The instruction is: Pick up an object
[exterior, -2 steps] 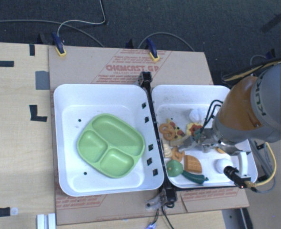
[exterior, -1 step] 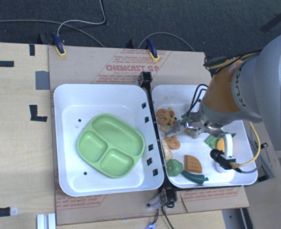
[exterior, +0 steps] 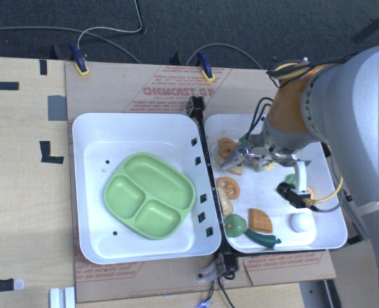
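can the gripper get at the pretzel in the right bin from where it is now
Probably yes. The gripper hangs over the right bin, just above the pretzel, which lies flat with nothing on top. The bin divider beside it may crowd the approach.

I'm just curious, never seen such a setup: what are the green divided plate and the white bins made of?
The green divided plate looks like moulded plastic, matte with a soft sheen and rounded compartments. The white bins seem thin glossy plastic too, judging by smooth rounded rims, though that is a guess.
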You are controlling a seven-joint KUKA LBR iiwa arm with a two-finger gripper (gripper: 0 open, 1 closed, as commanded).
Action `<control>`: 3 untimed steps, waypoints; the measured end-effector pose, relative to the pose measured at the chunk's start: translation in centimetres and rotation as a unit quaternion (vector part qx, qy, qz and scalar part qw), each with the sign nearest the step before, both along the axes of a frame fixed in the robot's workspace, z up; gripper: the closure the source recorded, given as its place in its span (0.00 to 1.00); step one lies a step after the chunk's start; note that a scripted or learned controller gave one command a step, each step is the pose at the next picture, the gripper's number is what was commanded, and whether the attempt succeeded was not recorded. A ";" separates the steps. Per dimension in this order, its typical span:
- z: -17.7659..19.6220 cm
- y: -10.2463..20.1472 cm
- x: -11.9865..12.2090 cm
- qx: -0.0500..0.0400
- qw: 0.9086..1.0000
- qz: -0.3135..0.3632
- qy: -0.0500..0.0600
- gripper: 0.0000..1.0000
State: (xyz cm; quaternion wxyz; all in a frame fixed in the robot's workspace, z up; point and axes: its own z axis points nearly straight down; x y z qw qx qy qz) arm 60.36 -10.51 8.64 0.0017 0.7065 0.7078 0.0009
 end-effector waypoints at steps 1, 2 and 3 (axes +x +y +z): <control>-0.1 0.4 4.4 0.000 1.000 0.000 0.000 0.00; -0.2 0.7 6.3 0.001 1.000 -0.001 0.006 0.00; -0.2 0.8 6.3 -0.001 1.000 -0.001 0.005 0.00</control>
